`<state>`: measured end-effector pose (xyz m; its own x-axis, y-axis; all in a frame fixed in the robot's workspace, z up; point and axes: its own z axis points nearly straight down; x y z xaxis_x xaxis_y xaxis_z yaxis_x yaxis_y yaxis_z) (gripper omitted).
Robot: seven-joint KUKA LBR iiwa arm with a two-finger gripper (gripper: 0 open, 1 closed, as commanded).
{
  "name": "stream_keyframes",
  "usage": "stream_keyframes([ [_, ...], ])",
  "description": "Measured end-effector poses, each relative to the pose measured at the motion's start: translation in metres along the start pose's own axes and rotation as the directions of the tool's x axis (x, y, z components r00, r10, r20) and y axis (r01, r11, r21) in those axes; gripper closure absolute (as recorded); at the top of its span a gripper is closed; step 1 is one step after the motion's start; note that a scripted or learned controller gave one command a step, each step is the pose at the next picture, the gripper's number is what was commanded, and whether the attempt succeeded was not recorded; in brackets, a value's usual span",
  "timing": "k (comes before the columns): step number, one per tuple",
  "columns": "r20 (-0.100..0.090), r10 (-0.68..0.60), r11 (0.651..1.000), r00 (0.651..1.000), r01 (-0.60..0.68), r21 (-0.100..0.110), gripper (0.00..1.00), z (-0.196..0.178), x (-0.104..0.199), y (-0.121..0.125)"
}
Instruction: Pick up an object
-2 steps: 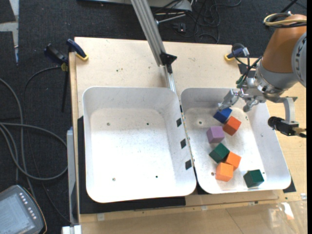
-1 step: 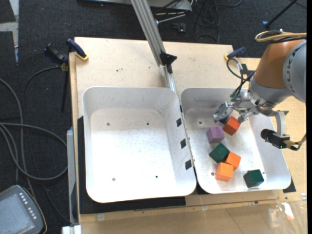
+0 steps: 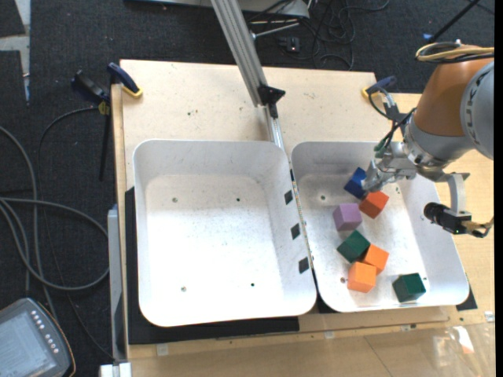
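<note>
My gripper (image 3: 376, 177) hangs low over the far part of the right bin (image 3: 440, 246), reaching in from the right. Its tip sits between a blue block (image 3: 355, 184) on its left and a red-orange block (image 3: 375, 204) just below it, and it partly covers the blue one. Nearer the front lie a purple block (image 3: 346, 217), a dark green block (image 3: 354, 246), two orange blocks (image 3: 377, 257) (image 3: 361, 276) and another dark green block (image 3: 409, 287). I cannot tell whether the tip touches either block.
The left bin (image 3: 157, 210) stands beside the right one, with a slim divider between them. A slanted metal pole (image 3: 240, 38) rises from the back of the bench. Clamps (image 3: 126, 81) grip the bench's far corners.
</note>
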<state>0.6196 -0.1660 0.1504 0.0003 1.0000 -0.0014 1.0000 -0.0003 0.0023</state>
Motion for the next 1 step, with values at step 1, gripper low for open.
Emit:
stream_keyframes([
  [1, 0.001, -0.002, 1.0, 1.0, 0.002, -0.005, 1.0, -0.061, -0.0044, 0.0085],
])
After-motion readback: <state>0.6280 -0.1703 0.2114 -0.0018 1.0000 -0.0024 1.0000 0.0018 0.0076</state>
